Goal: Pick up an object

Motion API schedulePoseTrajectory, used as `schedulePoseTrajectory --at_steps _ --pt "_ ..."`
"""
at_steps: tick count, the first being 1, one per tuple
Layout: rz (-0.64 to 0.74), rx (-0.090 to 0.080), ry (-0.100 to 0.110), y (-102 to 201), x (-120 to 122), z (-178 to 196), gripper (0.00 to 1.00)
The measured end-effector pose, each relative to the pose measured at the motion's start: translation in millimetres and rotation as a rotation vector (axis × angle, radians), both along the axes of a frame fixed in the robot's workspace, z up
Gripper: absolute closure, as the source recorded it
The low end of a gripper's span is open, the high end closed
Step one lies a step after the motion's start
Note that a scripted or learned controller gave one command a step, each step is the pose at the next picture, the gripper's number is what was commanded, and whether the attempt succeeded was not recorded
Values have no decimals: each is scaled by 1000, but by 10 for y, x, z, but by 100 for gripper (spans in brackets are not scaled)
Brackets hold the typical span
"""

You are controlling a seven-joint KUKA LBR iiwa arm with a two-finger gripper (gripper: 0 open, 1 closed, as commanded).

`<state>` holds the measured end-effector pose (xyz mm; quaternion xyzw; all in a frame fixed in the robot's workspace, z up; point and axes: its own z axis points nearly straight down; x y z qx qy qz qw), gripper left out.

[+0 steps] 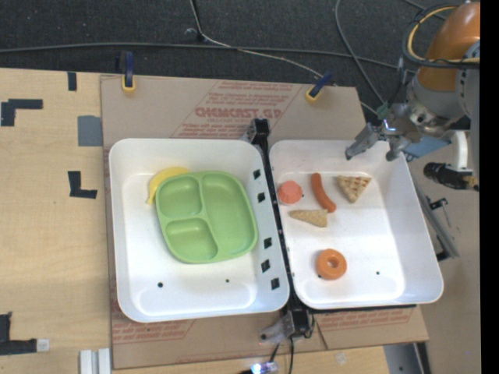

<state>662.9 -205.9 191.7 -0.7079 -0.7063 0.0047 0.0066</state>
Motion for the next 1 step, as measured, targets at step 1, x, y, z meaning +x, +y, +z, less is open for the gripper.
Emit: schedulePoseTrajectory --at_steps 1 --pt "4 -3 -15 6 34 102 0"
